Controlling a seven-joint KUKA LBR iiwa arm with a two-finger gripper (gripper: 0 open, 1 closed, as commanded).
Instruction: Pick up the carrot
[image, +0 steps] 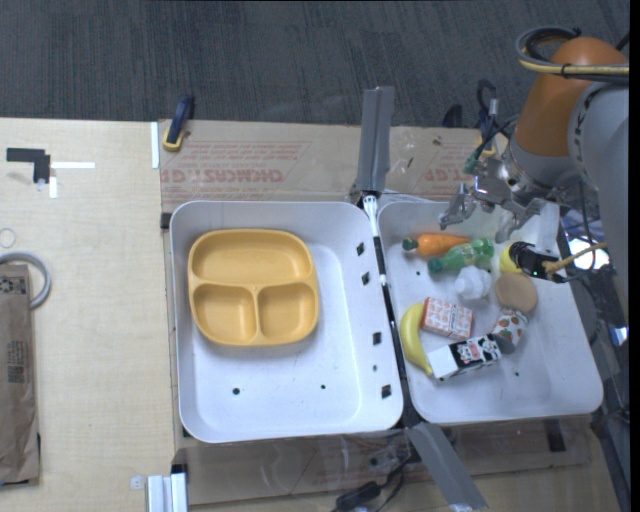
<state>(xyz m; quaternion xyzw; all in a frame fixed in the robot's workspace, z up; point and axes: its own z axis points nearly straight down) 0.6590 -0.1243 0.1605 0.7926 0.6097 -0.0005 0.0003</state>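
One carrot (440, 243), right bin (560, 400), far-left corner; long axis runs left-right, green end toward the left. Gripper (490, 203) hovers just beyond and to its right, nothing between the fingers; fingers spread. Green bottle (462, 257) touches the carrot's near side.

**A robot lab bench**

Two white bins (190, 330) are sitting on a taped cardboard sheet (265, 165) over a plywood bench (80, 300). At three o'clock, a grey industrial arm (600, 110) is trailing cables above toy groceries (465, 330).
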